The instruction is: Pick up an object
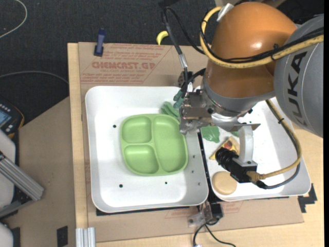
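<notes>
One green plate [153, 144] just left of the hand [191, 121].

You had two bins side by side on bench. Divided plate [153, 144] sat in left bin [103, 138], toward its right wall. Crumpled soft item [169, 108] lay behind plate, touching its far edge. Right bin [295, 181] held round disc [224, 183] in near left corner, flat leaf-like piece [210, 133] farther back by divider. Arm [247, 50] hung over the seam between bins.
</notes>
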Controlling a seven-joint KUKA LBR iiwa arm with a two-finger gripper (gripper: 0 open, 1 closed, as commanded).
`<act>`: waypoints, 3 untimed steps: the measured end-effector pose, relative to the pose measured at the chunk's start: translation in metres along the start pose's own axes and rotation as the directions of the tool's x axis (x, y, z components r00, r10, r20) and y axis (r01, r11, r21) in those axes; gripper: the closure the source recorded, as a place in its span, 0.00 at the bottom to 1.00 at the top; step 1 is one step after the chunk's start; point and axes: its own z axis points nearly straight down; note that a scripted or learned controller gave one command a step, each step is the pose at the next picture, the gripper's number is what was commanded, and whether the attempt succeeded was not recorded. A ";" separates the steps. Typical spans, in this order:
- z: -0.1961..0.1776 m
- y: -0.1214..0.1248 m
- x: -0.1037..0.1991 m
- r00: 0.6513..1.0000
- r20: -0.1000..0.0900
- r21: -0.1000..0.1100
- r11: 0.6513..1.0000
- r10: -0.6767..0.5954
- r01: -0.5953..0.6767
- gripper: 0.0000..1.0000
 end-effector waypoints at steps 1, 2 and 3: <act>0.053 -0.001 0.021 1.000 0.003 0.014 1.000 -0.006 0.006 1.00; -0.049 0.003 -0.024 1.000 0.000 -0.007 1.000 0.000 0.000 1.00; -0.053 0.001 0.046 1.000 0.000 0.002 1.000 -0.011 0.011 1.00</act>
